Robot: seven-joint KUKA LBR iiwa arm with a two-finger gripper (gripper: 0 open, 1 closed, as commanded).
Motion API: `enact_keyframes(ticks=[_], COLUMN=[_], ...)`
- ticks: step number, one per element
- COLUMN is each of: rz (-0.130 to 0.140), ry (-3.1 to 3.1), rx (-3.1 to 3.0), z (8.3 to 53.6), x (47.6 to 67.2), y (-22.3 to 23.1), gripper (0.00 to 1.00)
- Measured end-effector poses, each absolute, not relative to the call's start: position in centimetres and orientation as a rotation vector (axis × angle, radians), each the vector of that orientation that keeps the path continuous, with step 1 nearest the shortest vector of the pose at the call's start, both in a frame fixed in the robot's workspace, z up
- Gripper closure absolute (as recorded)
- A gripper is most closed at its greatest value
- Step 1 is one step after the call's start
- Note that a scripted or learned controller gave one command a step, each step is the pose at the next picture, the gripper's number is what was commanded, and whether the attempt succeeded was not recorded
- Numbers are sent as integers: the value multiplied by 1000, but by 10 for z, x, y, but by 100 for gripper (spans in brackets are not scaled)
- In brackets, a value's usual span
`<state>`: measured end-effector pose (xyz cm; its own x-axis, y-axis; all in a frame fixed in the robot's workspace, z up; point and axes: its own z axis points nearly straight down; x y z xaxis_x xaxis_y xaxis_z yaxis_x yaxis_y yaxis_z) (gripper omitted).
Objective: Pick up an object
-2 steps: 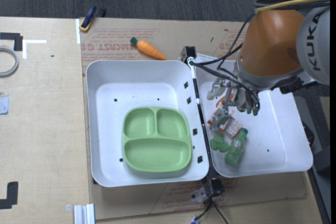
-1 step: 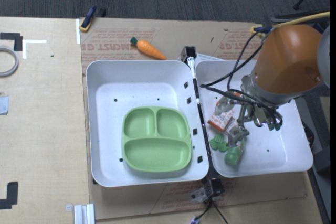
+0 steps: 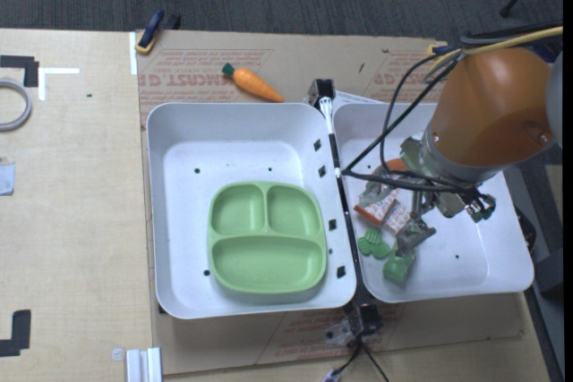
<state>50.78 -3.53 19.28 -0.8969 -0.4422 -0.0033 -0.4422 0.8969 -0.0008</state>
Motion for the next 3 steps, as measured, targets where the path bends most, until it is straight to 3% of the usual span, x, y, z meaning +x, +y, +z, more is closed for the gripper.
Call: enact_keyframes(ticks=[1,2,3], rz=[1,1,-1], ry=[2874,2857,2854], rx=[-1266,-1301,-1293], z=[111,93,103], x=[499,504,506], y=[-98,-99,-98], gripper=[0,0,100])
